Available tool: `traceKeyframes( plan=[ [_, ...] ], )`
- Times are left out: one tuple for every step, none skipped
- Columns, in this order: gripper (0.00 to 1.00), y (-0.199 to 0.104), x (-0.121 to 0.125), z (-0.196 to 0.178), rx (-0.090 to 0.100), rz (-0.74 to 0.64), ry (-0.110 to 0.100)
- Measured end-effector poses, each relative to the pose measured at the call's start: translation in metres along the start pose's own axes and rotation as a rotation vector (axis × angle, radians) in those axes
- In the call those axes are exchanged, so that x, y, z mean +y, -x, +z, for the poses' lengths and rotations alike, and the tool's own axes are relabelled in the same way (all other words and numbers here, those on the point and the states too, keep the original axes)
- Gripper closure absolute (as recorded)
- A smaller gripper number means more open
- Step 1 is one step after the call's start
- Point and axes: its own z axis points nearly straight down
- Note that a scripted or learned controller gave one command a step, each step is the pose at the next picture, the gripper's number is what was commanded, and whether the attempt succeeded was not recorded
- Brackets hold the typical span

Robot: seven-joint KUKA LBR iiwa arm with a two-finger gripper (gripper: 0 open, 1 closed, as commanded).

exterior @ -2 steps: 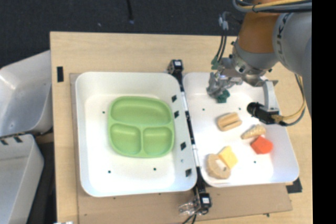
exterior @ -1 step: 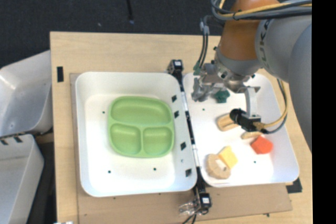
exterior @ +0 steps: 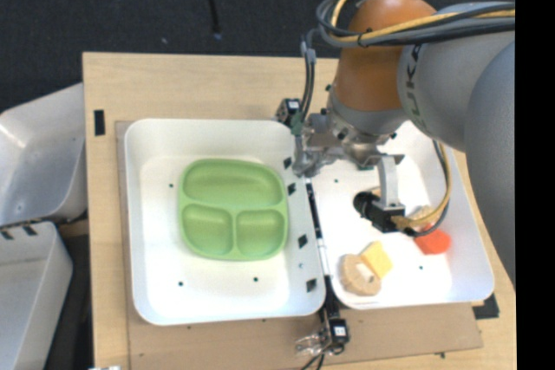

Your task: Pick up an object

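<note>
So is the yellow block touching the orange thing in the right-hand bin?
Apart. The camera view shows bare white bin floor between the yellow block and the orange thing.

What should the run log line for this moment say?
gripper: at the bins' shared edge | left bin: green plate | right bin: yellow block, tan round piece, orange piece
</note>
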Motion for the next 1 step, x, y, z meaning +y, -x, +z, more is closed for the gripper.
traceKeyframes(
  plan=[
    [1.0,-0.0468,-0.0336,-0.0091,0.0,0.0,-0.001]
  ],
)
